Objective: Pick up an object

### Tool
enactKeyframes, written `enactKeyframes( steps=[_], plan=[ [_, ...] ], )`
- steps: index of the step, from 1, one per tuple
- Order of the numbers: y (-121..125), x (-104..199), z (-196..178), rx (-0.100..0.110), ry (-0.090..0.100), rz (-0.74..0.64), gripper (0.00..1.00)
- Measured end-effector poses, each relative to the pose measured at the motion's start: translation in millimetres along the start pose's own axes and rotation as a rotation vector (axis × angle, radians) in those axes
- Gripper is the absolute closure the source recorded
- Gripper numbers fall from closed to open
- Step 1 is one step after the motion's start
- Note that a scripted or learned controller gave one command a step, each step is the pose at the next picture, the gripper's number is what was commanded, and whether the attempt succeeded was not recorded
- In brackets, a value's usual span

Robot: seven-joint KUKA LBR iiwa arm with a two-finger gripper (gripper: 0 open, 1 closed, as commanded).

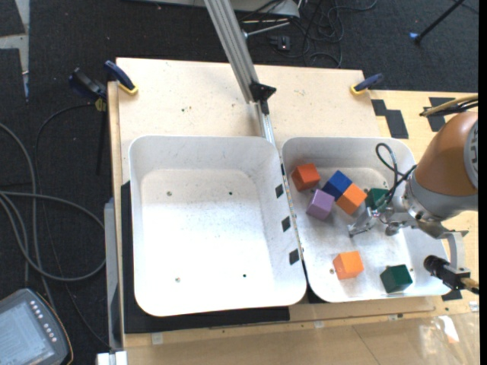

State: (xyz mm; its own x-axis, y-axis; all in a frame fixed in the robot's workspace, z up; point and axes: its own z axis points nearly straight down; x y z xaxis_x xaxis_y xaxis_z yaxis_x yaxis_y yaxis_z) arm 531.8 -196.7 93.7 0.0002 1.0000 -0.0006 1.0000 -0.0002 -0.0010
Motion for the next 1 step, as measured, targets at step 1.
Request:
enactKeyframes(
  steps=[1],
  plan=[
    [1.0,-0.2,-12.0,-0.004,-0.001,0.000,1.00]
  ],
)
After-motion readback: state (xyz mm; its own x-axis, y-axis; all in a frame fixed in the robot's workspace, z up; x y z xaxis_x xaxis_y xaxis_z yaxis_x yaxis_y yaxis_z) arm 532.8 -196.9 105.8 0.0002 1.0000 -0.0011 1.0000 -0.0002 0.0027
